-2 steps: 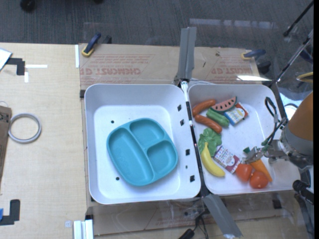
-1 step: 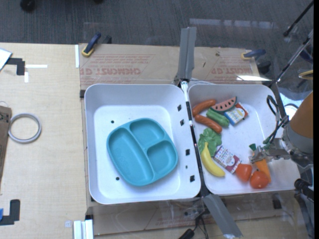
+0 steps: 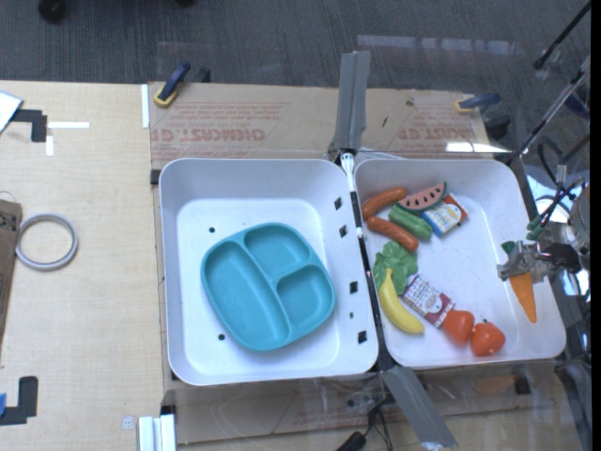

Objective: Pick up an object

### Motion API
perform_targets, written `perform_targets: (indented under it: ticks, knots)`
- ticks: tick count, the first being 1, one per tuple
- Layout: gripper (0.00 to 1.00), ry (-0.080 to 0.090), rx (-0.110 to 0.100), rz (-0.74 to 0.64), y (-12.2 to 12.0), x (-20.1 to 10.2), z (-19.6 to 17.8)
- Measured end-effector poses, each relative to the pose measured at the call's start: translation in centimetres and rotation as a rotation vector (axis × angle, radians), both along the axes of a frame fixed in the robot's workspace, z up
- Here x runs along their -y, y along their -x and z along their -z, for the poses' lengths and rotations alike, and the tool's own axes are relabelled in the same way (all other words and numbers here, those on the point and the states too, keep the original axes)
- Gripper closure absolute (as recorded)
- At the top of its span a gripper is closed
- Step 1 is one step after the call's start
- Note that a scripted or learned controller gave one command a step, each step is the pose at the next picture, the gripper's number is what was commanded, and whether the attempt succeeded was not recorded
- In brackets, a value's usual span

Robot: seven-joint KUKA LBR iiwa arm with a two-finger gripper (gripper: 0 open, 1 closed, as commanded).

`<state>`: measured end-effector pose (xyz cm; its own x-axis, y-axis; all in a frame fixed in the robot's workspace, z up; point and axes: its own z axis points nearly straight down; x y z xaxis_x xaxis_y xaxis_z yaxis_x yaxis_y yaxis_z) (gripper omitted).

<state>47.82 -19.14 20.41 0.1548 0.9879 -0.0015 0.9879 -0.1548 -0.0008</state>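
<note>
At the right edge of the frame, the gripper [image 3: 526,263] shows as a small grey cluster over the right bin's [image 3: 441,353] rim; its fingers are too small and cluttered to read. The arm behind it is cut off by the right edge. An orange carrot [image 3: 524,299] sits just below the gripper, its top hidden among the grey parts, so contact cannot be judged. The small packets [image 3: 428,300] in the right bin carry labels too blurred to read. At the far left, a brown object [image 3: 6,242] is cut by the frame edge.
</note>
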Motion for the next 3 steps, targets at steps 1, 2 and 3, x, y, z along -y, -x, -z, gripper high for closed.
perform_targets:
  ticks: [1,2,3]
  knots:
    - [1.0,-0.001,-0.001,-0.053,-5.5,-5.3,-1.9]
    - [1.0,-0.001,-0.003,-0.16,-6.8,-6.5,0.0]
    - [1.0,0.0,-0.001,-0.275,-6.3,-7.5,-3.0]
